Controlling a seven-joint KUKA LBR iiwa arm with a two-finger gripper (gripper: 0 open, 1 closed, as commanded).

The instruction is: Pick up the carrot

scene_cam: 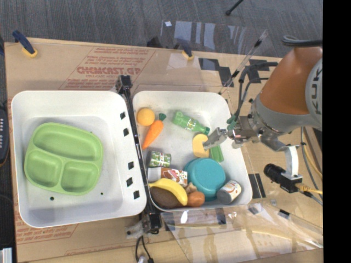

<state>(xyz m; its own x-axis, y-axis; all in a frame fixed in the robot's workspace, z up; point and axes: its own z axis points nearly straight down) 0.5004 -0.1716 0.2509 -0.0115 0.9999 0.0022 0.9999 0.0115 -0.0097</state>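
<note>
Camera view: brown bench (66, 70), grey carpet (109, 7).

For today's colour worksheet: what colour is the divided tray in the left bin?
Light green tray, camera view.

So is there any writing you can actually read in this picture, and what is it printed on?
"CHEMCAST GP": red print on the brown paper sheet covering the bench, behind the left bin. The smaller red lines around it are too blurred to read.
"KU": dark letters on the arm at the right edge, cut off there.
The labels on the small green can, the red-and-white carton and the green bottle are too small to read.
</note>
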